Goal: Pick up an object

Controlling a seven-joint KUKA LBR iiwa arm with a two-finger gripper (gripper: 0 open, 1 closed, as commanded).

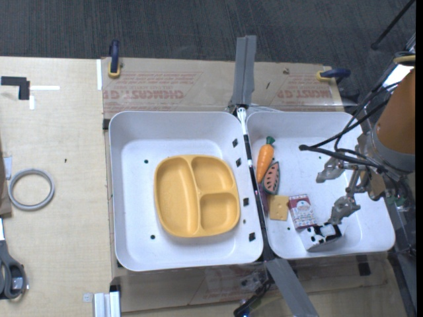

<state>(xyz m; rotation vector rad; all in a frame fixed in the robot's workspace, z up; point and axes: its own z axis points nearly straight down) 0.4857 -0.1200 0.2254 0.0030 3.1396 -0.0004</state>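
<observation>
Hovering above a black-and-white toy (323, 236), the metal end effector (344, 211) shows no discernible grip state.

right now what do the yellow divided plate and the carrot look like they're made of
The yellow divided plate looks like moulded plastic with a matte to satin finish: one even colour, soft rounded dividers, only faint sheen. The carrot looks like a plastic or rubbery toy: flat uniform orange, smooth skin, green tip. It is too small to tell which.

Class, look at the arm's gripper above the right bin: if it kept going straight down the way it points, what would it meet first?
Probably the black-and-white object under the gripper, though depth is unclear; the red carton lies beside it.
</observation>
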